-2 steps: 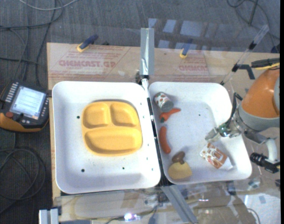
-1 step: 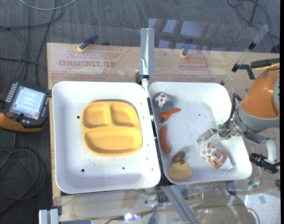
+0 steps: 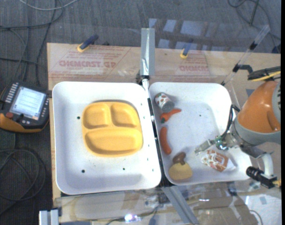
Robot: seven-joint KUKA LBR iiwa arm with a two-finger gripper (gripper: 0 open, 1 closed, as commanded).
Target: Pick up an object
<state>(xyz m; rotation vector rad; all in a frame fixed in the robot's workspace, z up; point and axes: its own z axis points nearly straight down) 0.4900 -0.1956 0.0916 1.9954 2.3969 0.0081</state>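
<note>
Reaches in from the right with the gripper (image 3: 209,147) low over the right bin (image 3: 198,90), near its right edge and toward the front. Cannot tell whether released or clenched: too small and too muddled at this slant. Shows nothing caught in it.

Hovers just beside a patterned packet (image 3: 216,161), which lies flat near the bin's front right corner. Probably aims at that packet as the thing to pick up, being the closest and well apart from the rest, with room around it for a grasp.

Elsewhere in the same bin, strung along the left edge: a small can (image 3: 162,100) tipped over near the back, an orange carrot (image 3: 171,113) just in front of it, then a sausage (image 3: 165,140) lying lengthwise. Farther forward, by the front edge, a yellow pear (image 3: 181,171) touching a brown lump (image 3: 179,158) at its back. Likely harder targets, all of these: hard against the wall or round enough to roll away.

In the middle of the left bin (image 3: 63,125), a yellow divided tray (image 3: 113,128), face up, far from the gripper and broad for a two-finger pinch.

Judging by this, approach under way, lift not yet made.
</note>
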